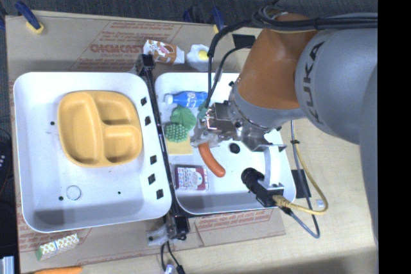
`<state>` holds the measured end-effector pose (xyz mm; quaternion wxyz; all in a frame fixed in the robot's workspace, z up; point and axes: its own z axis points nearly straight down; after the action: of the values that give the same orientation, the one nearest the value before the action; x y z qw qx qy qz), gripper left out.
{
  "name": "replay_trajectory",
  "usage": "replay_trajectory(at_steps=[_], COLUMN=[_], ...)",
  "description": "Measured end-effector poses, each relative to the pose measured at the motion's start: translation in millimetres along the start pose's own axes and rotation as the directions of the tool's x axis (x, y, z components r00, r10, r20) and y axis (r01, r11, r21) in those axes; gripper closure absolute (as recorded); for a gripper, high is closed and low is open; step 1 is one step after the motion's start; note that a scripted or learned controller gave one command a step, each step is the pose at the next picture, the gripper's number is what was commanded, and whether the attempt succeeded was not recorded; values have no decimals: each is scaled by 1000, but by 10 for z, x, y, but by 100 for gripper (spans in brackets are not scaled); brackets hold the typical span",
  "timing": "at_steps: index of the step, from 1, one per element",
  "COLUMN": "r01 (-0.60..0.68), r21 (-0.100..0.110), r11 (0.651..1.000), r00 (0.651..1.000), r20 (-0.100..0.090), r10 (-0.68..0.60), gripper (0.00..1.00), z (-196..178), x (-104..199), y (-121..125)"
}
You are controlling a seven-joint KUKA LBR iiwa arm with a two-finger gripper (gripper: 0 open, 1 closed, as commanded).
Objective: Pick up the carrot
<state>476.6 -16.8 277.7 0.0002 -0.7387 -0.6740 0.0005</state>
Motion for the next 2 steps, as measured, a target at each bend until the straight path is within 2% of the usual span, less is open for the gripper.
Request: replay_trajectory(at_steps=[1,2], r01=[-37,4], r21=[2,3], r11=[999,1000], r00=[999,1000], r20=[-1,0], r10=[37,-4], gripper=[100,100], z=[-352,102], x=[-81,-269], y=[4,17])
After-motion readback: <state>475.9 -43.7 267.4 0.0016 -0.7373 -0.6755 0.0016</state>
